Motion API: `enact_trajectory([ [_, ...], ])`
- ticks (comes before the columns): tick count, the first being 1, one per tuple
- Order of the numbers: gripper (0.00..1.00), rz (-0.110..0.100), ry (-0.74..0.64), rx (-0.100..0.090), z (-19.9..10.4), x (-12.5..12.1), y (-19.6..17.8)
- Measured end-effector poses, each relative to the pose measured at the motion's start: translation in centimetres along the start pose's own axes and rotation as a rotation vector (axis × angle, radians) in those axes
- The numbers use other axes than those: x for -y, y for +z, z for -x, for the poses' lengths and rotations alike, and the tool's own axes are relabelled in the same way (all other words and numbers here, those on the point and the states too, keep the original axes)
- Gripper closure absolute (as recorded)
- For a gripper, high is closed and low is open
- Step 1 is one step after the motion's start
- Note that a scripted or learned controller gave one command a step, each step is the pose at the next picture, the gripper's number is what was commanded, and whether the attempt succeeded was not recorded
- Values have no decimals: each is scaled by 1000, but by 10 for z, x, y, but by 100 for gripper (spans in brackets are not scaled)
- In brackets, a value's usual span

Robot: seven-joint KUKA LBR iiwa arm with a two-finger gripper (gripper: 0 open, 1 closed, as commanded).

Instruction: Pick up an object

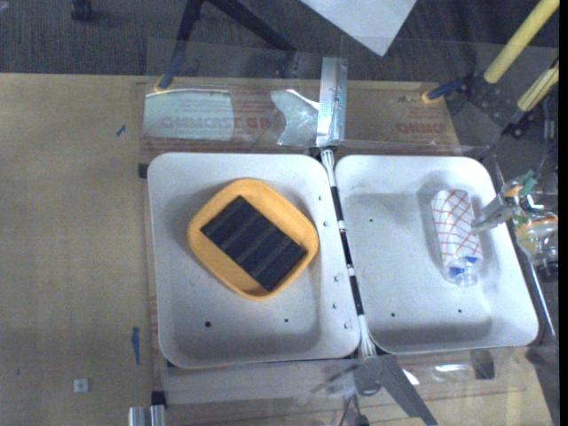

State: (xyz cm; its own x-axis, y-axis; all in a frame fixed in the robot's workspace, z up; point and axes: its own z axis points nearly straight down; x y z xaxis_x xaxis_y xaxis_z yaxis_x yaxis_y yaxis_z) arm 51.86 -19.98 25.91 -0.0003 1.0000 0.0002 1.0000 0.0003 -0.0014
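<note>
Camera view | 2 bins on tabletop [71,238] | left bin [177,327]: orange pad with dark ribbed top [253,238], likely stiff, light; grip across its rim | right bin [390,318]: plastic bottle with red-checked label [456,235], likely light, slippery | end effector [497,211] beside bottle, state: cannot tell

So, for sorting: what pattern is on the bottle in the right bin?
A red grid on white, seen in the camera view.
</note>
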Motion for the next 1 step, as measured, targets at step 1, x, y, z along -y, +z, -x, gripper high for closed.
enact_trajectory([
  [1, 0, 13, -179, 5, -40, -31, 118],
])
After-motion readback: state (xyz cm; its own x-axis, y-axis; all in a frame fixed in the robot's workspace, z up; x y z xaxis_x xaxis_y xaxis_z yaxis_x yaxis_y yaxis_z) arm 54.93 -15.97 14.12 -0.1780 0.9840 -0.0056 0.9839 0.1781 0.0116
